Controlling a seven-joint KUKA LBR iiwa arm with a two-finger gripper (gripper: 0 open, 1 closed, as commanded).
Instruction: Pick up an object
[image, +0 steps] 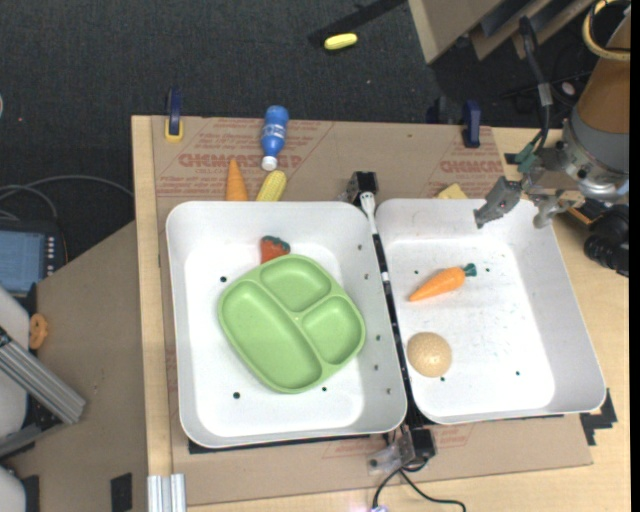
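An orange toy carrot (439, 283) with a green top lies in the middle of the right bin (540, 330). A round tan ball (429, 354) rests near that bin's front left corner. In the left bin (195, 300) a green divided plate (291, 322) lies flat, and a small red piece (274, 247) peeks out behind its far edge. My gripper (521, 203) hangs over the right bin's far right corner, up and to the right of the carrot. Its two fingers are spread apart with nothing between them.
Behind the left bin, on the brown board, lie a blue and white bottle (273, 136), an orange cone (235, 181) and a yellow piece (271, 185). A yellow object (341, 41) sits on the dark floor farther back. Blue clamps (175, 116) hold the board's far edge.
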